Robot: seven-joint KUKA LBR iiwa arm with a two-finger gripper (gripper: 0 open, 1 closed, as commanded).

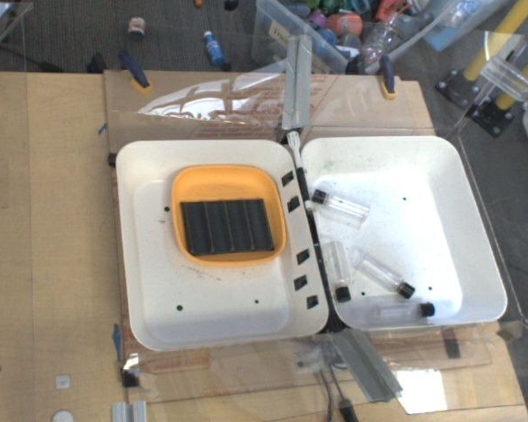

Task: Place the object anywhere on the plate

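Note:
An orange plate with rounded corners lies in the left white bin. A black ribbed rectangular object rests flat on the plate, covering most of its middle. In the right white bin lie several clear plastic tubes with black caps: one near the divider at the upper left, one upright-looking beside the divider, one slanted in the middle, and one along the front wall.
A metal bar runs back from the seam between the bins. A clear tote of colourful toys stands behind the bench. Crinkled plastic sheet lies behind the left bin. Black clips line the divider.

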